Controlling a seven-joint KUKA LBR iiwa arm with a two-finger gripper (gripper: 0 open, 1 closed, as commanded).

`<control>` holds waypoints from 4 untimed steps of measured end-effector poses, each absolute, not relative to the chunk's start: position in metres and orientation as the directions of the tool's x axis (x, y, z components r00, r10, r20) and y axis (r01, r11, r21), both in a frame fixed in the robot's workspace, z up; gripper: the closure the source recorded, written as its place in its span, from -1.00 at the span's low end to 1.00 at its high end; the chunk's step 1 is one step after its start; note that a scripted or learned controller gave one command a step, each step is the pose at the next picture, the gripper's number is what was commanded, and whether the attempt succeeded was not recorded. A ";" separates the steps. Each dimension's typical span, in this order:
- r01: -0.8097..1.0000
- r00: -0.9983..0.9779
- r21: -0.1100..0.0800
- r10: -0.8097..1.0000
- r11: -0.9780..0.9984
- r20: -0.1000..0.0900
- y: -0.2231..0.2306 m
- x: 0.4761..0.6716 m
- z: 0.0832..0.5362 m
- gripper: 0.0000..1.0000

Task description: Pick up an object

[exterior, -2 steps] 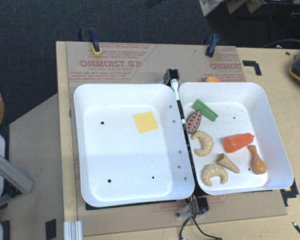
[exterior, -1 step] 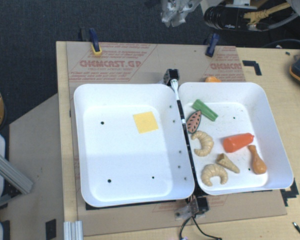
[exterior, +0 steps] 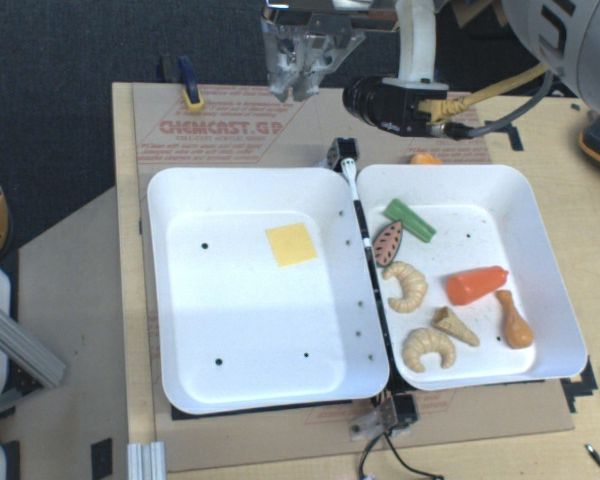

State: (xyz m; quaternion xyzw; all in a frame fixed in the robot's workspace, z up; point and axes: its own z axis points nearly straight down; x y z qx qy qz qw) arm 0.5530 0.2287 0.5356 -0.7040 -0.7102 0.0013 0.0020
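Up at the top centre of the frame, the jaws [exterior: 296,68] hang above the brown board on the table [exterior: 70,268], beyond the far edge of the two bins and well apart from everything in them; whether they stand apart or together I cannot tell, as the metal parts blur into one another, and nothing shows between them. Below, the left bin [exterior: 180,368] carries a flat yellow square [exterior: 291,244] lying in its upper middle part. The right bin [exterior: 550,258] holds the rest: a green block [exterior: 410,220] near its upper left, tilted, with a reddish speckled piece [exterior: 387,243] just beside it against the divider. Under those lies a pale curled croissant [exterior: 408,286], and a second croissant [exterior: 430,348] sits near the front rim. An orange-red carrot-like piece [exterior: 475,284] lies in the middle, a small tan cone [exterior: 456,325] just below it, and an orange drumstick [exterior: 513,320] toward the right wall. A blue-and-yellow clamp [exterior: 190,84] grips the board at the upper left.
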 end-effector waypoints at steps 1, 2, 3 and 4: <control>1.000 0.007 -0.003 1.000 -0.007 -0.002 0.162 0.554 0.536 1.00; 1.000 -0.008 -0.005 1.000 0.008 0.001 0.217 0.507 0.535 1.00; 1.000 0.011 0.004 1.000 -0.011 -0.003 0.119 0.556 0.535 1.00; 1.000 -0.011 -0.004 1.000 0.011 0.001 0.216 0.475 0.536 1.00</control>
